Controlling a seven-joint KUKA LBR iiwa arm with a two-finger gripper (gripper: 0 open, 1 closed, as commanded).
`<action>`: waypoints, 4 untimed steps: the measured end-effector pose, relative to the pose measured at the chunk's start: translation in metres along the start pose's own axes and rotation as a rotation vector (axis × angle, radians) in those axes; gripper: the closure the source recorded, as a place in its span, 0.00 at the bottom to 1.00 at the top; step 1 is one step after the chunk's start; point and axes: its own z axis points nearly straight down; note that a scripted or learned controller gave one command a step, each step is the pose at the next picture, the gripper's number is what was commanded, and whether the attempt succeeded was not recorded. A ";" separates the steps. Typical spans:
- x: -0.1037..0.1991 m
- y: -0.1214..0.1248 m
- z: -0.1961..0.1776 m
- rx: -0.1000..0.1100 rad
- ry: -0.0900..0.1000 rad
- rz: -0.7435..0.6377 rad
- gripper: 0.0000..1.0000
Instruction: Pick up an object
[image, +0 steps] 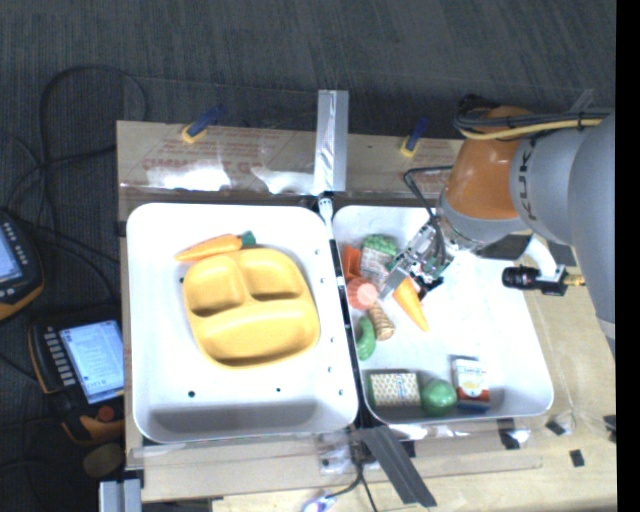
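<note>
- The likeliest target, as I read it, is the small orange cone (409, 304), a carrot-like piece lying tilted in the right bin (500, 330), near its upper left and just under the gripper (418, 266).
- My worry is a slip: the cone tapers, so a pinch near its narrow tip could squeeze it out sideways.
- A second risk is clutter. The pink-topped piece (362, 293), the green-wrapped item (378, 250) and the tan cork-like piece (381, 322) crowd the cone's left side, so a descent slightly off could nudge them or catch two things at once.
- Whether the pincer is wide or narrow, I cannot tell; it blurs into the objects beneath, and I see nothing clearly held.
- The arm (560, 190) reaches in from the right, its orange band (480, 180) above the bin's upper edge, wrist angled down and left.
- The yellow tray (250, 305) and carrot (212, 246) sit well apart in the left bin (150, 330).
</note>
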 end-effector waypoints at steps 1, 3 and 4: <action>0.001 -0.006 0.000 -0.013 -0.004 0.031 0.00; -0.001 -0.009 0.000 -0.007 0.005 0.262 0.00; 0.006 -0.007 0.000 -0.011 -0.013 0.317 0.00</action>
